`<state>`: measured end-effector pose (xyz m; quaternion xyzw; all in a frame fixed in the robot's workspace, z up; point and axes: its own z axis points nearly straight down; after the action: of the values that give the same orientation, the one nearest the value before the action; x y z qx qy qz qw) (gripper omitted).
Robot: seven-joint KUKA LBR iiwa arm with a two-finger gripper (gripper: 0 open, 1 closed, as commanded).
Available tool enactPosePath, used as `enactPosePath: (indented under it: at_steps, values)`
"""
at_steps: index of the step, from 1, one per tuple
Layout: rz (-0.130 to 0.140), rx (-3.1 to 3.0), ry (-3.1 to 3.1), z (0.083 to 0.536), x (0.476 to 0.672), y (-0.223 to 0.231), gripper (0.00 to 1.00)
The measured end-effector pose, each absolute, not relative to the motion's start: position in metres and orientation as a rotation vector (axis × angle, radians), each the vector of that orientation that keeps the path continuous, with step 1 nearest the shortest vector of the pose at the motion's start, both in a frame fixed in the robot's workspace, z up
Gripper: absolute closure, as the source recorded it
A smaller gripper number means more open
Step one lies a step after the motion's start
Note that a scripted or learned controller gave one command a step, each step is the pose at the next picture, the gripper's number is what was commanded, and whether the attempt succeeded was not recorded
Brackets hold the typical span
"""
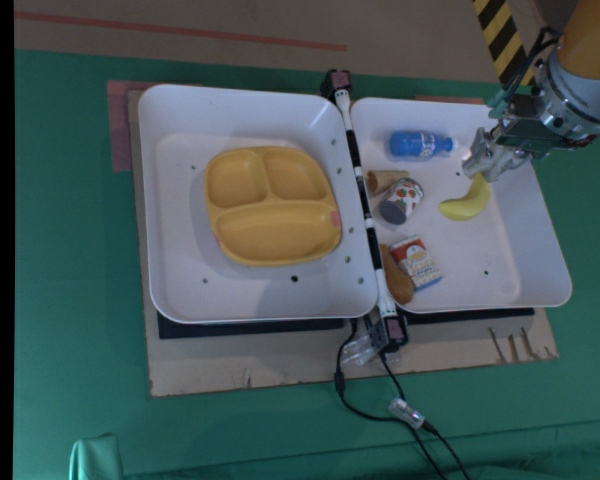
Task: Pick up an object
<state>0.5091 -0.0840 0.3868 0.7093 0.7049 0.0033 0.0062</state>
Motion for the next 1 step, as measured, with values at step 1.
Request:
enactPosePath:
  at_steps: [1]
  values:
    - [0.015,2.220,2.206,0.4251,0.4996,-0.0280,1.00]
